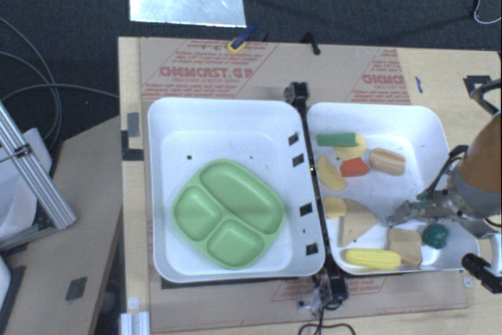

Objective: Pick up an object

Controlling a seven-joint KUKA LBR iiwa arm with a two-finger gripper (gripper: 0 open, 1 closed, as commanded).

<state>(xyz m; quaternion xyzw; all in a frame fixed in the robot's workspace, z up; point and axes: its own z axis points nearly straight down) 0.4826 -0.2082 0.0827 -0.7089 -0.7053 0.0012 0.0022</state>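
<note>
**Gripper low over the right bin, nothing held**

While the gripper [408, 209] hangs this low in the right bin [376, 115], it should settle squarely over one toy before closing. Seen from the overhead camera, its thin fingers look slightly apart with nothing between them. The tan wedge [357, 222] lies just left of the tips, the tan block [405, 245] just below, and the green ball [434, 234] beside the wrist.

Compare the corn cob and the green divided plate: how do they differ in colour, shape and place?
The corn cob is yellow; the green divided plate is pale green. The corn cob is a slim, long piece, while the plate is broad, with three compartments. The corn cob lies in the right bin, near its front edge among other toy foods; the plate lies alone in the left bin. Both lie flat.
</note>
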